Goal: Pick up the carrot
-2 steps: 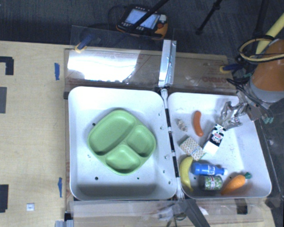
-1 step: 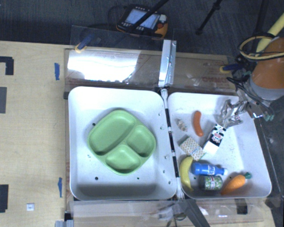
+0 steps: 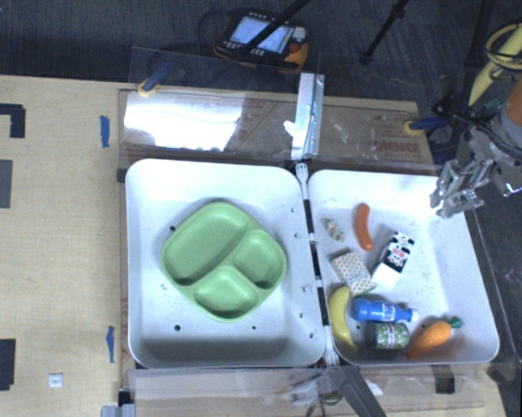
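The carrot [image 3: 432,334], orange with a small green top, lies in the front right corner of the right bin [image 3: 466,255]. It rests just right of a blue-capped bottle [image 3: 380,312] and a dark can [image 3: 390,336]. My gripper [image 3: 456,189] hangs over the bin's far right edge, well behind the carrot. It is open with nothing between its fingers.
The right bin also holds a small sausage [image 3: 363,227], a black and white carton [image 3: 395,253], a patterned packet [image 3: 351,269] and a banana [image 3: 340,315]. A green divided plate [image 3: 225,259] sits in the left bin [image 3: 147,242]. A metal divider [image 3: 307,119] stands behind the bins.
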`<state>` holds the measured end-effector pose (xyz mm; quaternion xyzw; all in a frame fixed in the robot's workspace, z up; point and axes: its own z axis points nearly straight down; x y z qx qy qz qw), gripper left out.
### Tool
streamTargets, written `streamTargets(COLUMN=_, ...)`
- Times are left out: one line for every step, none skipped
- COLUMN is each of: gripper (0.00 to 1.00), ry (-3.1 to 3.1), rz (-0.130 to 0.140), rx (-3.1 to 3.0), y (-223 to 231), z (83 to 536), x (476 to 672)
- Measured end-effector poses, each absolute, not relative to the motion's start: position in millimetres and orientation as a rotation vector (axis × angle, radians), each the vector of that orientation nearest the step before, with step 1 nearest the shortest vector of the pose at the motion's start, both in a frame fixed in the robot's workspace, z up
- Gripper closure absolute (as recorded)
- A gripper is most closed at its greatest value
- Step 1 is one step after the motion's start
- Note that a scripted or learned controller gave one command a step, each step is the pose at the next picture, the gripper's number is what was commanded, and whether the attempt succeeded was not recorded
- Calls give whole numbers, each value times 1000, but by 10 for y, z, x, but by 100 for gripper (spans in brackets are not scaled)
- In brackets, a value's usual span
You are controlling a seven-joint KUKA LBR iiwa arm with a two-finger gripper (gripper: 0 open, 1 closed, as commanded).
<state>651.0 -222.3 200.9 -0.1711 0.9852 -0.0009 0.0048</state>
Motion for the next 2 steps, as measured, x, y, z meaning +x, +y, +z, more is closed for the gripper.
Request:
streamTargets(gripper=100, ry=2903, rz=-6, rx=-1170, y=-2222, z=990, x=6683)
streamTargets(gripper=100, ry=2697, rz=-18, rx=-1582, y=-2258, z=922, x=6706)
